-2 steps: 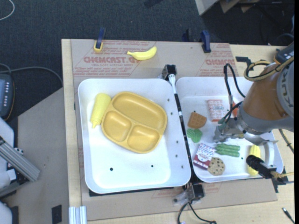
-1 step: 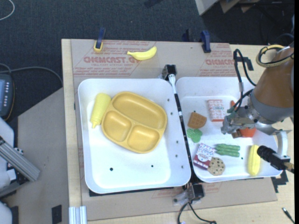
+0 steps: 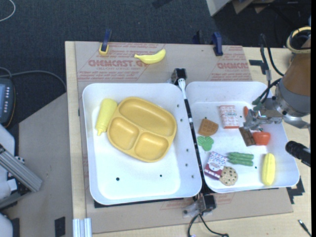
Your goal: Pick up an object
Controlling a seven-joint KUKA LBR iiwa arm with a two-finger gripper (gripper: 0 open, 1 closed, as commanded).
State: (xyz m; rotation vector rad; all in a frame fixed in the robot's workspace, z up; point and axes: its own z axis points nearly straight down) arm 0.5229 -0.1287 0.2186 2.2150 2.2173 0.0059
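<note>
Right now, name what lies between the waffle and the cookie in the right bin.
Camera view: between waffle and cookie lie the green leaf piece and red-white packet.

Probably a robotics lab: clamped board (image 3: 148,58), loose cables (image 3: 29,75), white bins (image 3: 143,189).

Board (image 3: 123,63) with red print under both bins, blue clamps at its far edge (image 3: 105,39) and (image 3: 216,42). Banana (image 3: 151,57) lies on the board beyond the left bin. Dark carpet (image 3: 74,9) past it. Grey cable (image 3: 29,78) at left.
</note>
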